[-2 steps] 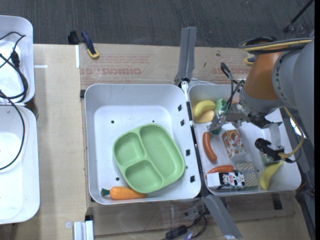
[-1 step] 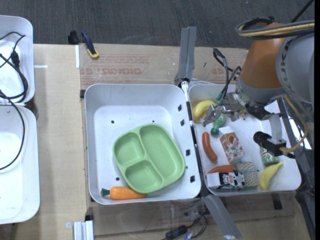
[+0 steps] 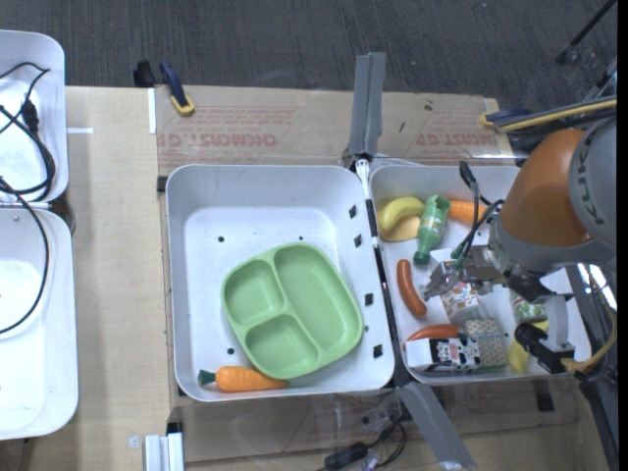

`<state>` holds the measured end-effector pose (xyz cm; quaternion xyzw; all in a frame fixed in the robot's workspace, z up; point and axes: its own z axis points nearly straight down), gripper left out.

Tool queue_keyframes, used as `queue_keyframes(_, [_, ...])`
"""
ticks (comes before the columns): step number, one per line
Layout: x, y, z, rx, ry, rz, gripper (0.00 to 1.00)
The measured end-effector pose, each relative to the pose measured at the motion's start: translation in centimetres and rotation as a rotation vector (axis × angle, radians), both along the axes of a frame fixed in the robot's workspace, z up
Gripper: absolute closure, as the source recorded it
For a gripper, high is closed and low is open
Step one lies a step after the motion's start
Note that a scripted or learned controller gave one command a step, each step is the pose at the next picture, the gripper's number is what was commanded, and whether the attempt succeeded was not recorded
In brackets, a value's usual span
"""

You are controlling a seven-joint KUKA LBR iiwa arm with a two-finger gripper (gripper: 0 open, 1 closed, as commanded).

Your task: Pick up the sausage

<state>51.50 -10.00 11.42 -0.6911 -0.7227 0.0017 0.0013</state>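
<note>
Sausage (image 3: pixel 411 288) lies in the right bin (image 3: pixel 385 263), near its left wall, red and slightly tilted. Just right of it the hand (image 3: pixel 439 281) hangs low over the bin, apart from the sausage; I cannot tell its state. Far of the sausage sit a banana (image 3: pixel 397 215) and a green bottle (image 3: pixel 429 228); near of it lies a carton (image 3: pixel 453 353). The left bin (image 3: pixel 191 263) holds a green plate (image 3: pixel 291 309) and a carrot (image 3: pixel 245 380).
</note>
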Motion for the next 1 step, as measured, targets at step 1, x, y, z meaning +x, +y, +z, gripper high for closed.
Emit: queue_keyframes(1, [-3.75,8.39,7.63,-0.001,-0.001,-0.071,0.00])
